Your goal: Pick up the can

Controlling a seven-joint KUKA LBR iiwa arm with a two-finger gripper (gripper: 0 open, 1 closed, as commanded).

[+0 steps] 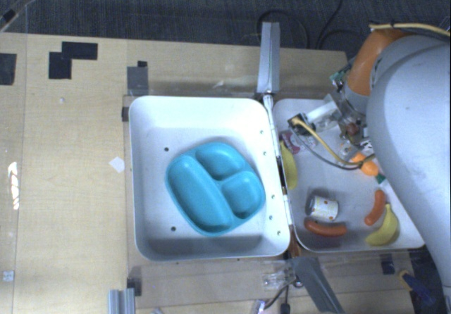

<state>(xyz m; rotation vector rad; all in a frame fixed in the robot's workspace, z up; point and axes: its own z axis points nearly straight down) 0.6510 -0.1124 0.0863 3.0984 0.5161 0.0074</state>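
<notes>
The can (323,207) is small and pale with a dark end facing left. It lies on its side in the right bin (303,112), toward the front. My gripper (350,138) hangs over the back part of the same bin, well behind the can and a little to its right, apart from it. The grey arm with its orange band comes in from the right and covers the bin's right side.
A red sausage (325,228) lies just in front of the can. A second sausage (376,207) and a yellow banana (382,229) lie to its right, and an orange piece (366,165) lies near the gripper. A yellow-green fruit (289,165) rests against the bin's left wall. The left bin (151,165) holds a blue divided plate (215,186).
</notes>
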